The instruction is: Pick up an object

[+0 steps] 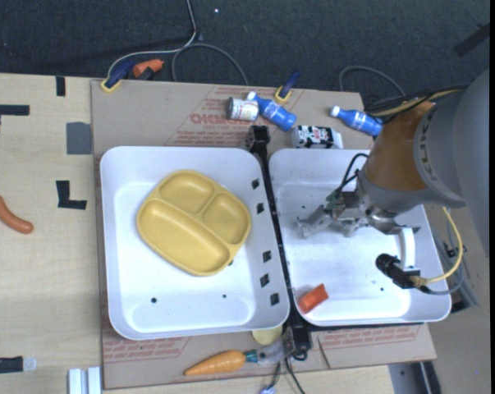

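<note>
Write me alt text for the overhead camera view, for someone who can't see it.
A grey robot arm with an orange band reaches from the right, its tool low over the right white bin, where a small orange block lies near the front edge. The left bin holds a yellow divided plate; a toy carrot and blue bottles lie on the bench around them.

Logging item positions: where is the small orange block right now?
The orange block lies in the right bin, near its front-left corner, below the hand.
</note>
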`<state>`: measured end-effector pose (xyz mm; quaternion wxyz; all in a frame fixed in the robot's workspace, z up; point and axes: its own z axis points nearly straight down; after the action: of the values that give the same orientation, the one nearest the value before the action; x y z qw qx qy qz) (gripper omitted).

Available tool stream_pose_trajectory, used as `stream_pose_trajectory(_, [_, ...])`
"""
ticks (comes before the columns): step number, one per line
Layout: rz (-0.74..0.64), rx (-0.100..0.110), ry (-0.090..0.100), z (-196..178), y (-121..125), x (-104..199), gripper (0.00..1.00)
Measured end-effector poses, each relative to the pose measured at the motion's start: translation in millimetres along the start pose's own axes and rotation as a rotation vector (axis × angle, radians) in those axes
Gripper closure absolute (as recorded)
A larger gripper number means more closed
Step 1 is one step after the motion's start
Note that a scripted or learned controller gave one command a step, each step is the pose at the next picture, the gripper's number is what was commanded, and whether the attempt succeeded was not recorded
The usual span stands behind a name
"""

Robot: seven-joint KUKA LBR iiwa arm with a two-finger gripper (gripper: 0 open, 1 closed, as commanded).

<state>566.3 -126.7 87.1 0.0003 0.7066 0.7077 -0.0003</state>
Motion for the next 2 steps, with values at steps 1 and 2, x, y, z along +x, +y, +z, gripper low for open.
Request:
stream_pose_trajectory(1, [-0.003,-0.006,-0.001,1.0,68.1,30.5,0.0])
stream_pose_trajectory(2, [-0.001,-0.003,0.001,1.6,97.8,19.3,0.0])
